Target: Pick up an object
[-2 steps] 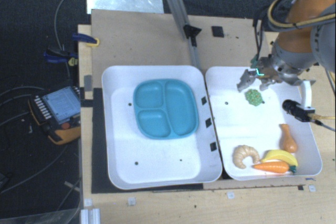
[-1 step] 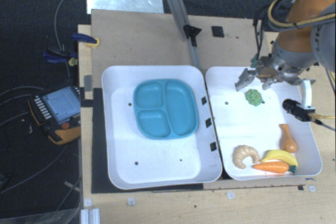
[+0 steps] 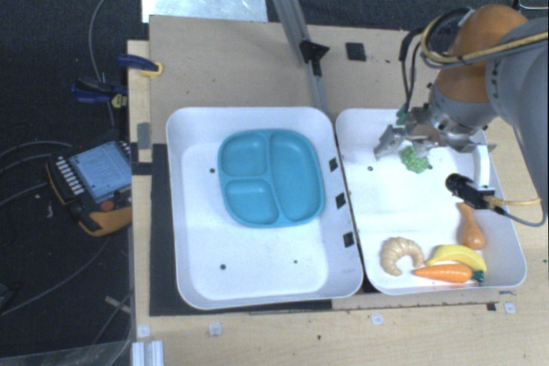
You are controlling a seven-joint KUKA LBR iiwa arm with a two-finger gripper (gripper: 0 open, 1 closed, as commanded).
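I've got the arm [image 3: 502, 56] coming in from the right, orange band up top, wrist bent down over the right bin [image 3: 377, 227]. The claw [image 3: 396, 140] sits low in that bin's upper part, fingers spread apart w/ nothing between them that I can make out. Just beside it, toward the right, there's a small green object [image 3: 417, 159], prob. a broccoli piece, lying on the bin floor; it's lumpy w/ no clear long axis. Can't tell if the claw touches it.

Rest of the toys are bunched in the lower right corner of the same bin. The carrot [image 3: 444, 273] lies w/ its long axis roughly left-right, tip pointing left. The banana [image 3: 458, 255] curves just above it, touching or nearly so. A croissant [image 3: 401, 254] sits to the left of those two. An orange-brown pear-like piece [image 3: 469, 228] stands near the right wall, narrow end up toward the far side.

Left bin [image 3: 257, 270] holds a blue divided plate [image 3: 271, 177], three compartments. Both bins rest on the brown surface [image 3: 223, 56].
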